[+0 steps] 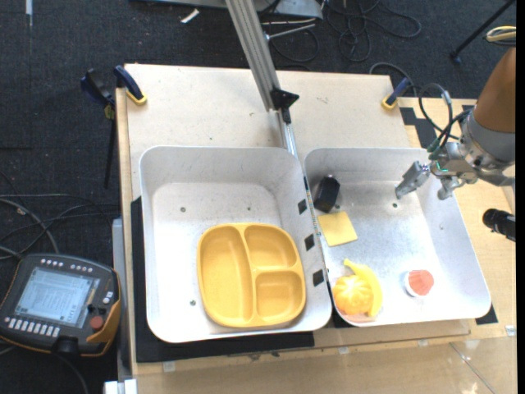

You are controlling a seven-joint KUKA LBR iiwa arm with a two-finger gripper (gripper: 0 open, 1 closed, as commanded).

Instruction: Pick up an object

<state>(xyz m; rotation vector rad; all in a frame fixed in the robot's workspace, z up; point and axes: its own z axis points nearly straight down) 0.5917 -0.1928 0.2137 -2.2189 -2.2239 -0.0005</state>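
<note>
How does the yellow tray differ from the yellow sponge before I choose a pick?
The tray lies in the left bin; the sponge lies in the right bin, nearer the gripper. The tray is much larger, rounded and split into three compartments; the sponge is a small, flat square. The tray fills much of its bin's floor; the sponge sits by the divider, below a black object. Both are yellow and lie flat.

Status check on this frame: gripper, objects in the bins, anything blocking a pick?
Gripper open, nothing between its fingers, over right bin far side. Yellow square, black object, yellow toy, red disc all lying untouched. Nothing in the way.
</note>
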